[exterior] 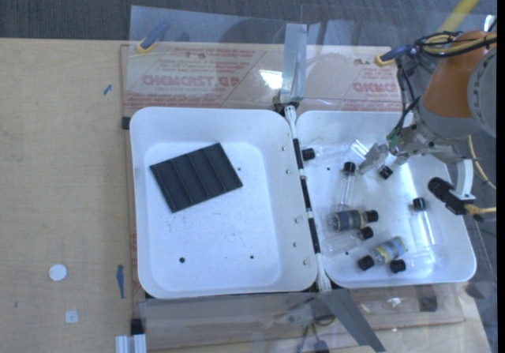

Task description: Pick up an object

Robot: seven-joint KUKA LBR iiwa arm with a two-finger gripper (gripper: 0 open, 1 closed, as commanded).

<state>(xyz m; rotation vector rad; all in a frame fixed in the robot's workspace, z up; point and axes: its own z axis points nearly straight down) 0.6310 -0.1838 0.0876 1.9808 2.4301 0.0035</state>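
White plastic bins sit side by side on the tan worktop (pixel 55 146), their inner rims touching along a hinge-like seam. Left bin (pixel 150 126) has wide bare floor; a dark ribbed rectangular pad (pixel 196 176) lies tilted in its upper left part, well clear of every wall. Right bin (pixel 465 264) is crowded: several clear vials with black caps lie scattered across it.

One small vial (pixel 347 179) lies near the bin's middle, long axis roughly up-down in the view, cap toward the far edge. A darker-filled vial (pixel 349 219) lies below it, long axis left-right, cap to the right. Another vial with a yellowish label (pixel 388 249) lies near the front wall, tilted, just beside a black cap (pixel 365 263). A long clear vial (pixel 424 227) lies by the right wall, cap at its far end.

Arm reaches in from the right over the far right corner. Gripper (pixel 379 160) hangs low over the bin's upper part, a clear vial-like piece near its tip; cannot tell whether its fingers are spread or closed, or whether anything is held. Clear sheeting (pixel 213 51) stands behind both bins.
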